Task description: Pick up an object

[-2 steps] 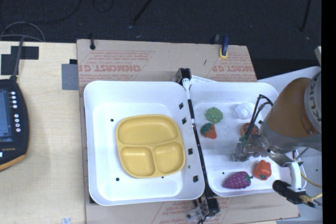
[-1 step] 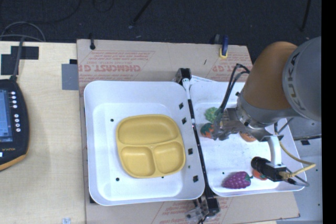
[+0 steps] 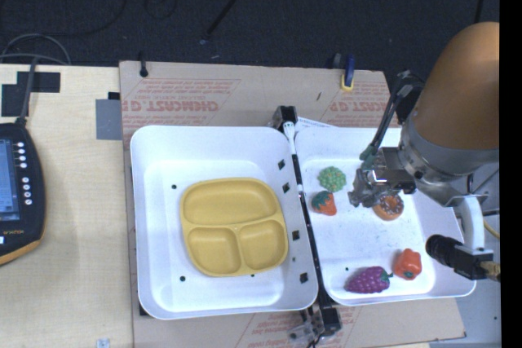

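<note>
My gripper [image 3: 366,193] hangs low over the right bin [image 3: 436,289], near its middle. A round brown and orange toy [image 3: 389,207] lies just to its right, touching or almost touching it. A green broccoli toy [image 3: 331,178] and a red strawberry toy [image 3: 325,203] lie to its left, apart from it. A red pepper toy [image 3: 408,263] and a purple grape bunch [image 3: 367,280] rest near the bin's front edge.
The left bin [image 3: 155,175] holds a yellow divided plate [image 3: 233,226]. A black ridge [image 3: 295,208] separates the two bins. A black handheld controller [image 3: 16,191] lies on the bench at far left. The arm's orange band [image 3: 465,94] looms over the right bin's right side.
</note>
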Robot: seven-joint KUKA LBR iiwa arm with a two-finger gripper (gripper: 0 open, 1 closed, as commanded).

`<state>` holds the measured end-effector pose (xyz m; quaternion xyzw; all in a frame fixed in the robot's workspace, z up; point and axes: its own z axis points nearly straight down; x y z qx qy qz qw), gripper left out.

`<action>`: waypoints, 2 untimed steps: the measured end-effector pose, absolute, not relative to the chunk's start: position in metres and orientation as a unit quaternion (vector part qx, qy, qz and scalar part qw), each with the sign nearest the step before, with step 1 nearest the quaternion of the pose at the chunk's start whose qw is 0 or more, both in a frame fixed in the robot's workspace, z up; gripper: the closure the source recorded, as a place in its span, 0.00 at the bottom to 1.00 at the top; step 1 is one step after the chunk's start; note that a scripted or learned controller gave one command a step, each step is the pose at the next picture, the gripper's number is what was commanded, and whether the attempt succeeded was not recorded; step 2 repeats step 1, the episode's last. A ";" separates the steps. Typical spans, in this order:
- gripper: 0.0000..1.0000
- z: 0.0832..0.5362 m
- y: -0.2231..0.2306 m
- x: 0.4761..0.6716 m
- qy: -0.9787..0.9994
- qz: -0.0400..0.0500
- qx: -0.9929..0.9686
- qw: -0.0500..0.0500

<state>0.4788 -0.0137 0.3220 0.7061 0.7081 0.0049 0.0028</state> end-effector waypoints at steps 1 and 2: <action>1.00 0.372 0.037 0.476 0.709 0.002 0.706 0.000; 1.00 0.372 0.037 0.476 0.709 0.002 0.706 0.000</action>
